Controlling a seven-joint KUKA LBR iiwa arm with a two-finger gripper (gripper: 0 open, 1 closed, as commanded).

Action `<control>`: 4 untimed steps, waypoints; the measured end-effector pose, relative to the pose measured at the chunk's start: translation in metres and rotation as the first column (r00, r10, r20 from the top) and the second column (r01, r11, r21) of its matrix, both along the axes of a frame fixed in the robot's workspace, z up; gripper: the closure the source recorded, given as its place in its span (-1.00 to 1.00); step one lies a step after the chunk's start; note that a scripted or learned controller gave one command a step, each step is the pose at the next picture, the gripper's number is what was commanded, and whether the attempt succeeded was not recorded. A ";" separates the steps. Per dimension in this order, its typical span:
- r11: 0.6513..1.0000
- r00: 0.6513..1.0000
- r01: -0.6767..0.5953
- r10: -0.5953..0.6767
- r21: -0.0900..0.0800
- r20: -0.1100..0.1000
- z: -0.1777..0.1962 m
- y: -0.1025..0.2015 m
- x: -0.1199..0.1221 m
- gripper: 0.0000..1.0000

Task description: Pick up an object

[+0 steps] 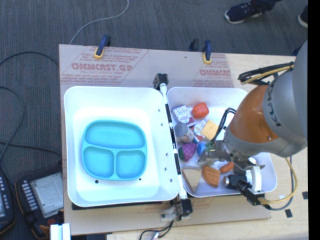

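The right bin [267, 181] holds a heap of small toy foods: a red-orange piece [200, 110], a yellow wedge [210, 129], a white packet [181, 114], a purple bunch [188, 150], a small blue piece [201, 148], a brown waffle-like piece [211, 175] and a pale bread slice [190, 177]. My gripper [210, 155] is low in this bin, just right of the blue and purple pieces and above the brown piece. The grey wrist and orange band cover the bin's right half.
The left bin [75, 109] holds a light blue divided plate [114, 149]. A black clip [161, 80] sits where the two bins meet at the back. Cables trail from the arm at the bench's front right [272, 200]. A person's shoe [242, 11] is on the carpet behind.
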State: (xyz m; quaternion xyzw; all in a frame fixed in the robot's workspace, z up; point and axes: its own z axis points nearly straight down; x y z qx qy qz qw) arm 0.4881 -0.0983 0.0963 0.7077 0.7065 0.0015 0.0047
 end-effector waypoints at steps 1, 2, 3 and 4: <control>1.000 1.000 0.000 0.000 0.000 -0.001 0.000 0.000 0.000 -1.00; 1.000 1.000 -0.001 0.001 0.001 -0.003 0.008 0.000 0.000 1.00; 1.000 1.000 -0.001 0.001 0.001 -0.003 0.008 0.001 0.000 -1.00; 1.000 1.000 -0.002 0.002 0.002 -0.005 0.016 0.001 0.001 1.00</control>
